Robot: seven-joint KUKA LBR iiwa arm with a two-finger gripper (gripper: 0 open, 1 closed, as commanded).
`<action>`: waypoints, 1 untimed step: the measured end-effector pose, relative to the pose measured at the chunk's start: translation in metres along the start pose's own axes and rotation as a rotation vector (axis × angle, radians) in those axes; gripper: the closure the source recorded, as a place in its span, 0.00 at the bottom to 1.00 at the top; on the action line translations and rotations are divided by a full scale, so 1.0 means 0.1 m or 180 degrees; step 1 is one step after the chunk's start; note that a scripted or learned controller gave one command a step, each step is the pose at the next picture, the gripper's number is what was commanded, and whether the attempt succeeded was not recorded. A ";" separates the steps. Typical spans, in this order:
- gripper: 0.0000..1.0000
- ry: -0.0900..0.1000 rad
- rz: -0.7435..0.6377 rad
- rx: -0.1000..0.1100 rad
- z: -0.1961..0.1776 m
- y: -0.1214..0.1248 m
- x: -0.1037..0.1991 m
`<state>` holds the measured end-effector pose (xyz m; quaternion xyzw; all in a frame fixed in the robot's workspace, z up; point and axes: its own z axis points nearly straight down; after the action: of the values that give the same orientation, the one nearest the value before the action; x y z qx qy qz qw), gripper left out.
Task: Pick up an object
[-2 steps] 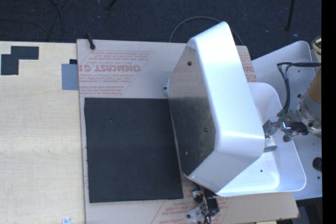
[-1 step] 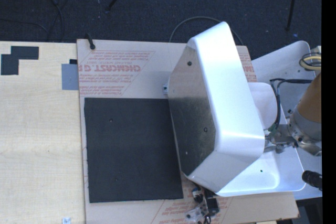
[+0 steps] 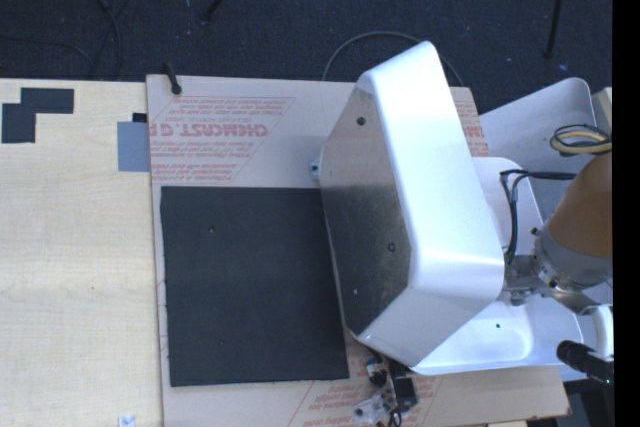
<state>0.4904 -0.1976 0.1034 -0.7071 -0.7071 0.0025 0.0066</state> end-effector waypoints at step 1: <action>1.00 0.0004 0.0016 0.0013 -0.08 0.00 -0.02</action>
<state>0.4901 -0.1993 0.1118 -0.7088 -0.7053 0.0035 0.0085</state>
